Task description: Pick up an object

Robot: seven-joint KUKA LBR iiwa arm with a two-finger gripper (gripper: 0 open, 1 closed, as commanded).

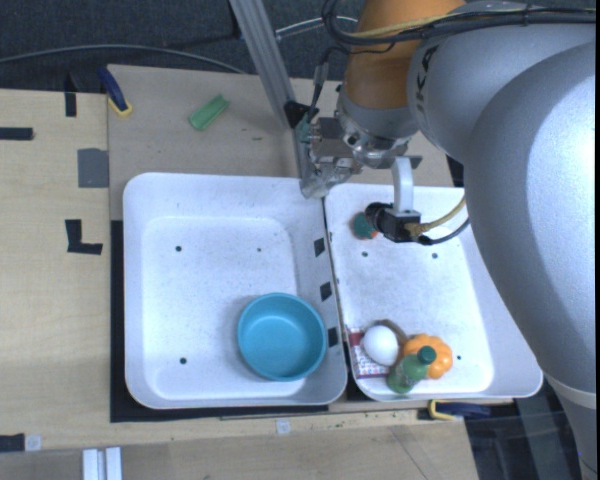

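My gripper (317,180) hangs over the back rim where the two white bins meet, with nothing seen held in it. A small teal object (363,226) lies in the right bin (450,278) near its back, just right of the gripper. At the front of that bin a white egg-shaped ball (381,345), an orange fruit-like piece (429,355) and a green piece (408,374) cluster together over a red and white item (363,365). A blue bowl (280,335) sits upright in the front right part of the left bin (180,268).
A green block (208,112) lies on the bench behind the left bin. A blue and yellow clamp (115,92) sits at the bench's back left. A grey slanted bar (260,38) rises behind the gripper. The arm's bulk covers the right side.
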